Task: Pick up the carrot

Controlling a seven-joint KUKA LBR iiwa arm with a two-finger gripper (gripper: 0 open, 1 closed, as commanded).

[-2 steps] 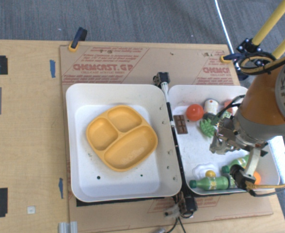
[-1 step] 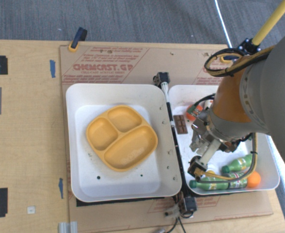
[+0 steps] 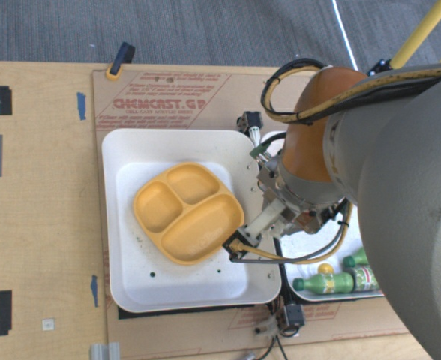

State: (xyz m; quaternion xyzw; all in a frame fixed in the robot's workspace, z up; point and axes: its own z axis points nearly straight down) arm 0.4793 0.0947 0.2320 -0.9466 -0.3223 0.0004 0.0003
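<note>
Starting at the 9 o'clock side of the table, the left white bin sits on a cardboard sheet printed in red. A yellow three-part plate lies in this bin, a little toward 10 o'clock of its middle. Just at 3 o'clock of the plate, the arm hangs with its orange band over the seam between the bins and covers most of the right white bin. The wrist hides the jaws, so I cannot tell whether they are spread or pressed together. At the right bin's 6 o'clock edge lie two green bottles. A small yellow-orange thing touches them, and I cannot tell whether it is the carrot.
</note>
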